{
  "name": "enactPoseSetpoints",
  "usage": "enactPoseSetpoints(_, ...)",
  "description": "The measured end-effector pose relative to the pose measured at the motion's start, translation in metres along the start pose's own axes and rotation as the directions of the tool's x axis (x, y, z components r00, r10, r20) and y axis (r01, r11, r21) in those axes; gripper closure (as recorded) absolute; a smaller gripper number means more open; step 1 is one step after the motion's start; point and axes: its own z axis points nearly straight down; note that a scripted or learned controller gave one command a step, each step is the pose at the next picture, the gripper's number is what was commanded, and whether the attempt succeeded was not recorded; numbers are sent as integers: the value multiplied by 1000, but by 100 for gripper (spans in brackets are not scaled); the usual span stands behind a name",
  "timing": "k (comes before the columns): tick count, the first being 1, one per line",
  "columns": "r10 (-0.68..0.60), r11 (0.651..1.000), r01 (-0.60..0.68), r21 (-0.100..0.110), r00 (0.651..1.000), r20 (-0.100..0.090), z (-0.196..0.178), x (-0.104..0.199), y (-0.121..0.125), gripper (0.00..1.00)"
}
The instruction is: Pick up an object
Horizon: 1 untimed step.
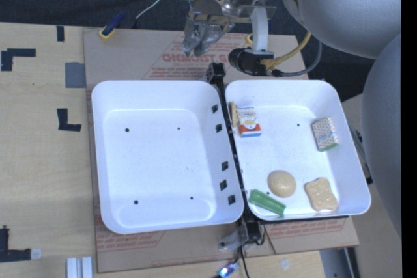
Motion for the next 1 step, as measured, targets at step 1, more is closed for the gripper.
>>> enactPoseSetpoints(1, 1, 1000, -1, -2, 1000, 0, -21, 66, -7, 100)
